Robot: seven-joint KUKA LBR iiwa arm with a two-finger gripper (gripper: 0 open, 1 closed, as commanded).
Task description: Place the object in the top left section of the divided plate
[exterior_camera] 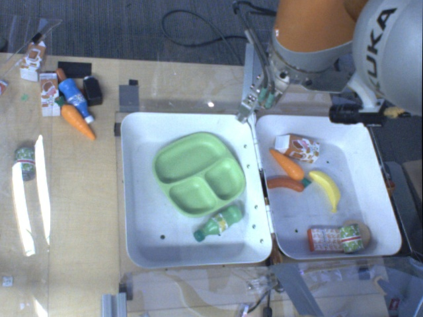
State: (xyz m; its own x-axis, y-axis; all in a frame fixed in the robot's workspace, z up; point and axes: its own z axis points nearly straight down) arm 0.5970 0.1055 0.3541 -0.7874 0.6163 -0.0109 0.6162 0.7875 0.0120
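Well, the gripper (250,104) hangs over the seam at the far rim of the bins, whether clenched or released I cannot tell, and the likeliest object, a green bottle (219,224), lies well toward me, long axis slanting beside the divided plate (198,170).

A pale wooden bench (66,197) fills the left and lower part of the view, with bright streaks of light (26,197) glaring off a clear sheet on its left side. Beyond the bench's far edge lies dark grey carpet (132,18), and a black cable (198,32) loops across it. Metal brackets (129,94) stand at the bench's surface near the far side.
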